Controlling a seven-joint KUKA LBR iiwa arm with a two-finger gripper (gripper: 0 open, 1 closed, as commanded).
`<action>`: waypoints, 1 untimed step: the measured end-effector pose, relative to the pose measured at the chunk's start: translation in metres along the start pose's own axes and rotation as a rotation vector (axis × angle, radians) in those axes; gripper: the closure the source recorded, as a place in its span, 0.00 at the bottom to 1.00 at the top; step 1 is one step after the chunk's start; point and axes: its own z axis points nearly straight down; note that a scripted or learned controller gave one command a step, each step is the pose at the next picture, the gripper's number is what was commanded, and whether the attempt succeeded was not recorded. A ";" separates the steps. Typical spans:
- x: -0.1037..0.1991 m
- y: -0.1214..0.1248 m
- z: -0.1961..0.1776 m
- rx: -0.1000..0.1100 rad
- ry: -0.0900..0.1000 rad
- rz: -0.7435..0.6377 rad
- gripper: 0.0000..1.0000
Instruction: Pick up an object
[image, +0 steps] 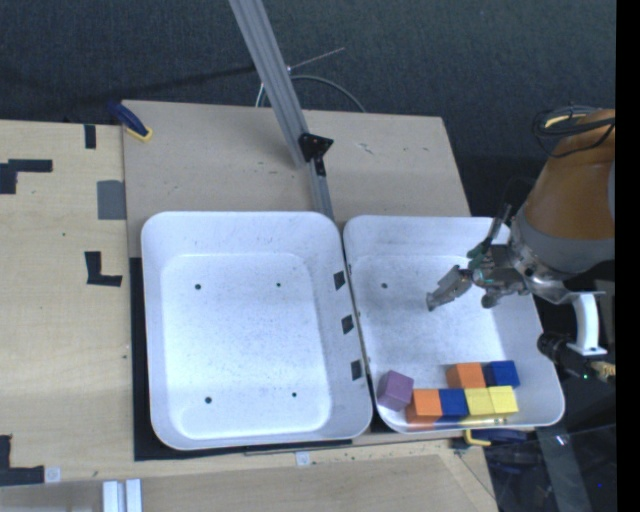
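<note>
Your pincer (442, 293) hangs over the right bin (420, 240), grip state untellable, nothing seen held; the blocks (470, 392) lie toward the near rim below it.

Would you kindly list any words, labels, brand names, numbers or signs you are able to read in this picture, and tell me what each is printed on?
None: no legible text anywhere in the camera view.
The black tape marks on the light wooden bench top are plain shapes, not letters.
The small coloured blocks in the right shallow white bin have blank faces.
The grey arm's two-finger gripper shows no readable label; any marking is too small to tell.
</note>
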 end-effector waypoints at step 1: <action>0.040 -0.012 0.043 0.004 0.001 -0.001 0.00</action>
